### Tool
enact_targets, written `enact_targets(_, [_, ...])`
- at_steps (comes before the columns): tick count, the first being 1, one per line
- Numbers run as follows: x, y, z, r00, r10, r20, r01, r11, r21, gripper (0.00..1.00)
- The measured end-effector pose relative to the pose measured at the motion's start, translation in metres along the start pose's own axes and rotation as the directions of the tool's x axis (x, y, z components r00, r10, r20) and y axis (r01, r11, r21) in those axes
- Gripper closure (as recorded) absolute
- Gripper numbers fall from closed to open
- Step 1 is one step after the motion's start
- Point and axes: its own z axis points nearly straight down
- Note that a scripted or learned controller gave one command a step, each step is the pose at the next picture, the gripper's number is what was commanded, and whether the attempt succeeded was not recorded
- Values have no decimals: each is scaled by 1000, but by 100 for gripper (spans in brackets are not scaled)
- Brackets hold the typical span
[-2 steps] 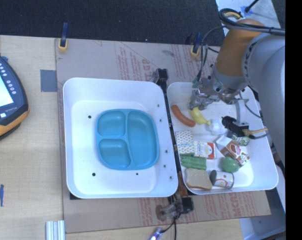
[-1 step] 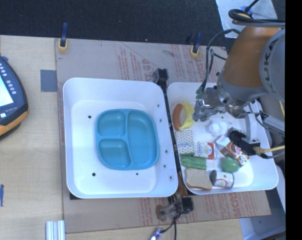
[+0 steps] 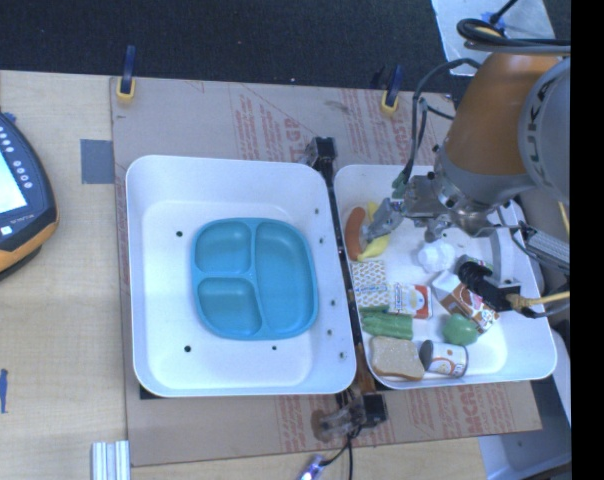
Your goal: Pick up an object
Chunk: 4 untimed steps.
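Note:
My gripper [image 3: 412,220] hangs over the back of the right bin [image 3: 530,353], open, with nothing visible between its fingers. Its left finger [image 3: 387,212] is just above a yellow item [image 3: 375,246] that lies beside an orange-red piece [image 3: 354,230]. A white crumpled object [image 3: 434,256] lies just in front of the right finger. Further forward in the same bin are a patterned cracker pack [image 3: 370,284], a small carton [image 3: 413,298], a green vegetable [image 3: 387,323], a bread slice [image 3: 396,358], a small can [image 3: 445,359], a green round fruit [image 3: 460,329] and a brown-and-white packet [image 3: 466,303].
The left bin [image 3: 152,268] holds a blue divided plate [image 3: 254,276]. A handheld control pad [image 3: 7,193] lies at the bench's left edge. Cables and the arm's grey-and-orange body [image 3: 502,118] crowd the right bin's back right corner.

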Motion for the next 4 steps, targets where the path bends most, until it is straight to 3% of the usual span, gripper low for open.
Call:
enact_targets(1, [-76,-25,-15,1000,3,-1,-3,1000,-2,0])
enact_targets(2, [-116,-38,97,1000,2,2,-2,1000,-9,0])
enact_targets(3, [-79,-36,97,1000,0,2,0,1000,-9,0])
enact_targets(4, [-79,-35,86,1000,-6,1,6,1000,-9,100])
